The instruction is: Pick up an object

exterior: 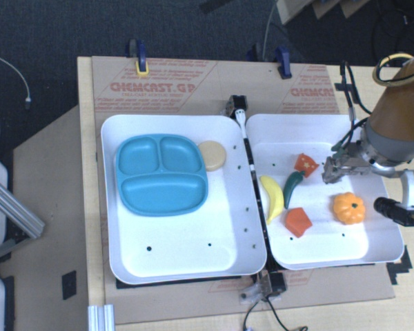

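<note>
The right bin holds several toy foods. A small red-orange pepper lies near its middle, with a green chili just below it. A yellow banana rests along the bin's left wall, and a red block sits beside the banana's lower end. An orange pumpkin stands toward the right. My gripper hangs over the right bin, just right of the pepper and above the pumpkin. It looks apart from both. Nothing shows in its grasp.
The left bin carries a blue divided plate with a round tan disc at its upper right corner. The grey arm with its orange band reaches in over the right bin's far right side. Clamps hold the board's back edge.
</note>
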`<state>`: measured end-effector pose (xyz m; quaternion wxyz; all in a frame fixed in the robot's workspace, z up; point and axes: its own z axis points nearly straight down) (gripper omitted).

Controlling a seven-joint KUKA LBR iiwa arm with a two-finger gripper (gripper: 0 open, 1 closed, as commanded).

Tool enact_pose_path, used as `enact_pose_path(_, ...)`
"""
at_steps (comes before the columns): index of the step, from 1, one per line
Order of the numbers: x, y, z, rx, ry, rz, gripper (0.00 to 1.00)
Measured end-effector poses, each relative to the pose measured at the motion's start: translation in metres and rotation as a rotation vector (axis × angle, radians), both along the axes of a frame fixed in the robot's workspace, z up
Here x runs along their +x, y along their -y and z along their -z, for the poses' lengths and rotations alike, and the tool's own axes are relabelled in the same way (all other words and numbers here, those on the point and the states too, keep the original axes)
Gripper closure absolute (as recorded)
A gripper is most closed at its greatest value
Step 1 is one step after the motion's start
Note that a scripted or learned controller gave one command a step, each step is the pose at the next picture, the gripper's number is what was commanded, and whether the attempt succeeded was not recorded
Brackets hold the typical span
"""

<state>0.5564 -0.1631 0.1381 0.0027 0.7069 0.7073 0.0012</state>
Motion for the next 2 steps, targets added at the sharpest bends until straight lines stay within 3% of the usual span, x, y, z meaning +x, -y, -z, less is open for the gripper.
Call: enact_pose_path(2, 0.011, -0.008, -0.096, 0.0, 0.002, -0.001, 1.0)
